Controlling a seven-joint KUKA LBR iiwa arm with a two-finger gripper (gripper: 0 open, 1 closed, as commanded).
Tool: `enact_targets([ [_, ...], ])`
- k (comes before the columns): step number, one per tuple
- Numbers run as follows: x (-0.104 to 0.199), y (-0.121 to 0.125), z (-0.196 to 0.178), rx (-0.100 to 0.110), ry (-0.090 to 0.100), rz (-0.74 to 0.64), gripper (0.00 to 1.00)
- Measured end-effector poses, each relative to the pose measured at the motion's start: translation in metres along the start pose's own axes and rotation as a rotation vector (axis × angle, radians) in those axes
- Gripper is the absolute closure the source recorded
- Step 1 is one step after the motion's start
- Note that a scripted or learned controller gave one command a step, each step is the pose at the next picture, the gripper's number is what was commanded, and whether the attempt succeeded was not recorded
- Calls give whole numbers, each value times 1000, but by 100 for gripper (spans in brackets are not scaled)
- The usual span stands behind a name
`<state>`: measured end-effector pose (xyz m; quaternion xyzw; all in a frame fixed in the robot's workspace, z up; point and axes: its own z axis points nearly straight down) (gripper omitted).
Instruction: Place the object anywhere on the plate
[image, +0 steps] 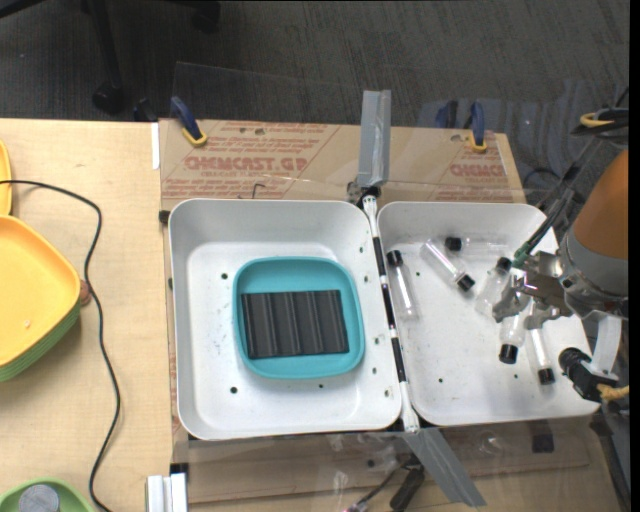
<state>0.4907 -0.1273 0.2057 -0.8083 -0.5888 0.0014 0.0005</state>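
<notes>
The object is one of the small clear tubes (443, 263) with black caps that lie in the right bin (440, 385). Some tubes are scattered near the top of that bin. One long tube (400, 288) lies close to the bin's left wall. A few more tubes (512, 338) sit in a bunch on the right side, just under the gripper (522, 297).

The gripper hangs low over that bunch, at the right side of the right bin. I cannot tell if it is open or closed, or if it has a tube, because the metal parts and clear tubes blur together there.

The plate (297, 318) is teal with a dark ridged middle. It sits in the left bin (200, 390), well apart from the tubes.
</notes>
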Motion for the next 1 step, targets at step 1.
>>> enact_targets([
  [1, 0, 0, 0, 0, 0, 0, 0],
])
